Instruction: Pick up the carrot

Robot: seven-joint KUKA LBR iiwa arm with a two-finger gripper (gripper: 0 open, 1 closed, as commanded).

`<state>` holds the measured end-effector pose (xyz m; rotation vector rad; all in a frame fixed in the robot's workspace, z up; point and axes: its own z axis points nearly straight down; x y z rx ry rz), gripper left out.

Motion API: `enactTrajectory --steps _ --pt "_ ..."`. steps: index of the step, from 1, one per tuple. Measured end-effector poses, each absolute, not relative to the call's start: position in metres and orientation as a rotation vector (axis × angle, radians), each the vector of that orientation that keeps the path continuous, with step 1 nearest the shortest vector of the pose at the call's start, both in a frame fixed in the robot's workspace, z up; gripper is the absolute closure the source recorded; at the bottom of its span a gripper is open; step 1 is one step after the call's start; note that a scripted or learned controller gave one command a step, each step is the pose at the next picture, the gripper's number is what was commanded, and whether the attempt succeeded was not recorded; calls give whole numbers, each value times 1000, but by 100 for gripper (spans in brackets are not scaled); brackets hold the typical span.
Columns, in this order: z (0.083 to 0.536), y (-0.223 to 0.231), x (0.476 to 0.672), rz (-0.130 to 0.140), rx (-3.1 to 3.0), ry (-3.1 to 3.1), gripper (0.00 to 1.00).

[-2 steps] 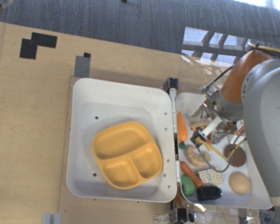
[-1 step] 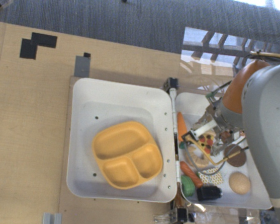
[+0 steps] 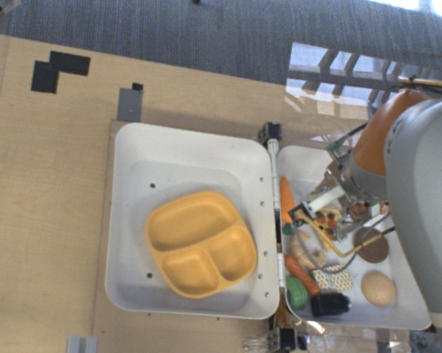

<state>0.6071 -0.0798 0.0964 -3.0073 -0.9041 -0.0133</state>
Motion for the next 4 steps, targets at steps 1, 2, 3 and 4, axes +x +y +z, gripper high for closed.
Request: enactTrajectory --steps 1,2,3,4 --pt "189 -13 621 -20 -2976 -1010 100" --pt "184 -18 619 -5 -2979 -1001 0" --pt "90 -91 545 -3 -2977 -1005 0" --pt "87 -120 553 -16 -3123 -330 0"
